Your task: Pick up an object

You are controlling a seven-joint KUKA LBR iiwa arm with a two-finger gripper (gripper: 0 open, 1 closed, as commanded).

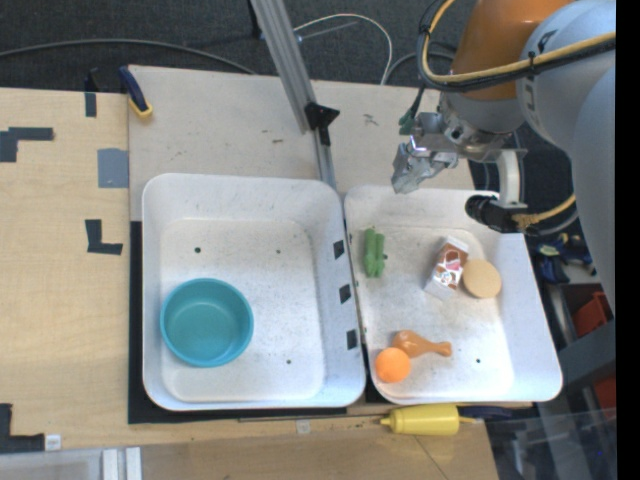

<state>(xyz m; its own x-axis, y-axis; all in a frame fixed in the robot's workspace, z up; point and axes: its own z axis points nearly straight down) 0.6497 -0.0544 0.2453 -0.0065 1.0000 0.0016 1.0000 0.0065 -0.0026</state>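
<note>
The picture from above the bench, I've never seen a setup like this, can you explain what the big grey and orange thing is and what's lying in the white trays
The big grey and orange shape is a robot arm, reaching in from the right. At its tip is a gripper, a two-finger claw, hanging over the far edge of the right bin with nothing visible in it. One fixed camera looks down at a slant on two shallow white bins. The left bin holds a blue bowl. The right bin holds a green toy, a small carton beside a tan disc, an orange ball and an orange drumstick-like toy. A yellow bottle lies on the bench in front.
</note>
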